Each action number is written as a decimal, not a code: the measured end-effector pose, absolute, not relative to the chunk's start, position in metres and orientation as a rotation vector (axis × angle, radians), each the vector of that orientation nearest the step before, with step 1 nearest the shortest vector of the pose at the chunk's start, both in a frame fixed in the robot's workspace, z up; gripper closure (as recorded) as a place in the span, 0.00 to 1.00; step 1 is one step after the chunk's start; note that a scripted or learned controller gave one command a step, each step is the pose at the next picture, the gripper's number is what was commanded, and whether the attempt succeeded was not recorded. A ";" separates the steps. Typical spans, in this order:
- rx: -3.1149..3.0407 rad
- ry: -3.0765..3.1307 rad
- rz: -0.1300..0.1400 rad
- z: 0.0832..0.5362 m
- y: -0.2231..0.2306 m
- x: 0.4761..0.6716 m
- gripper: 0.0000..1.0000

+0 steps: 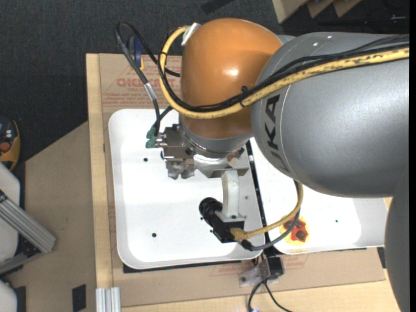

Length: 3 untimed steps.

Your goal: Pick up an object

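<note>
My gripper [177,166] hangs over the left white bin [133,200], near its back middle, pointing down at the bin floor. The big grey arm and its orange band hide the gripper from above, and nothing shows under it. A small orange and red object [298,232] lies in the right white bin [338,221], near that bin's front left corner, well to the right of the gripper. The arm hides most of the right bin and the back of the left bin.
The two bins stand side by side on a pale wooden bench [99,174] with printed cardboard [133,82] behind them. Bare bin floor stretches left of and in front of the gripper. Dark floor lies beyond the bench's left edge.
</note>
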State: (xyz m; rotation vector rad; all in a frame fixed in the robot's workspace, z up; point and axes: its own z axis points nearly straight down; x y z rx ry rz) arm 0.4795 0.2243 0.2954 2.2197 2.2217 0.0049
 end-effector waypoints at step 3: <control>2.215 2.219 0.031 0.488 0.224 0.480 1.00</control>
